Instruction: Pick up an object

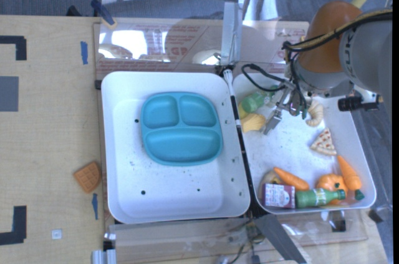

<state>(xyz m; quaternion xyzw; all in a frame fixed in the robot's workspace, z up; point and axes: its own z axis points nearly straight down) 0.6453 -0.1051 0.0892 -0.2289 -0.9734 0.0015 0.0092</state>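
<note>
We see the toy foods lying in the right bin (358, 150), the one the arm (368, 57) reaches into. Nearest the claw (283, 114) are a yellow piece (252, 123) and a green piece (252, 102), both close against the bin's left wall, with the green one just above the yellow one in the picture. The claw hangs just to the right of these two, over the upper part of the bin. We cannot tell how far it is open, nor whether it has hold of anything. Black cables (259, 78) loop from the wrist over the bin's upper left corner.

Just right of the claw we make out a pale curved piece (315, 113), and below that a wedge like a pizza slice (324, 144). Along the bin's lower edge lie a small can with a red label (278, 195), a green bottle (319, 197) on its side touching the can, a carrot (290, 178) just above the can, a round orange piece (330, 182) and a second carrot (349, 173) beside it.

The left bin (124, 150) holds a blue divided plate (181, 128), set in its upper half. Outside the bins, on the tan bench (43, 132), a small brown waffle (87, 176) lies near the left bin's lower left side.
</note>
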